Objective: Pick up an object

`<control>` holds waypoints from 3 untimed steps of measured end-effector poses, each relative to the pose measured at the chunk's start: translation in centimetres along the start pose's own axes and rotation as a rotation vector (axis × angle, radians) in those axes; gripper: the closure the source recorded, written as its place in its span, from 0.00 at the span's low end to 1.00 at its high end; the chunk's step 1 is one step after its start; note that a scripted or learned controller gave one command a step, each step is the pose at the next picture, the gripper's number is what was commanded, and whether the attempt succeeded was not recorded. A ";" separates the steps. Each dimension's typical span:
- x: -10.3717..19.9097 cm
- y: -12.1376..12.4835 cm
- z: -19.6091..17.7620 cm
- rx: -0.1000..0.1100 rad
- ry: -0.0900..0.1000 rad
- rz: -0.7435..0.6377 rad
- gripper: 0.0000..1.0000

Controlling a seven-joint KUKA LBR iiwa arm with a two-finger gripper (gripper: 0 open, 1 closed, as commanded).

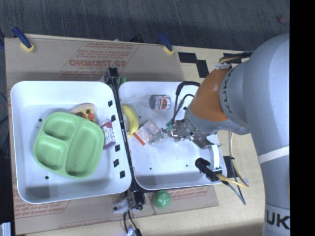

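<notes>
My gripper (pixel 165 132) reaches in from the right, low over the right bin (pixel 167 173). Its tips sit at the right edge of a small clear packet with red and white print (pixel 146 131). A yellow banana (pixel 130 119) lies along the bin's left wall. A small can with a red and white label (pixel 160 102) lies on its side near the far wall. In the left bin (pixel 29 181) rests a green divided plate (pixel 69 144), with a slice of toy pizza (pixel 86 112) behind it and a small purple packet (pixel 108 132) at its right.
A black divider strip (pixel 120 132) runs between the two bins. A green ball (pixel 161 198) lies on the cardboard outside the right bin's near edge. Blue clamps (pixel 23 39) (pixel 165 43) hold the cardboard's far edge. Cables hang from the arm at the right.
</notes>
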State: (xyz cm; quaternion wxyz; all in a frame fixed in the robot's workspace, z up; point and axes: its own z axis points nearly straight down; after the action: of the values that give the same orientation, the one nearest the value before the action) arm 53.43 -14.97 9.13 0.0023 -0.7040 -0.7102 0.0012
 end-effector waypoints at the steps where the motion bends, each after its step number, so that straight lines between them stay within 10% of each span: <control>1: 4.3 7.4 -0.1 -0.004 -0.004 0.004 0.00; 2: 4.4 7.4 -1.1 -0.004 -0.002 0.000 1.00; 3: 23.7 3.1 -10.0 -0.004 -0.001 -0.001 1.00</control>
State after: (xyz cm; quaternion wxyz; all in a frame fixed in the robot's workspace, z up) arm 56.36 8.77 19.20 0.0008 -0.7037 -0.7105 0.0001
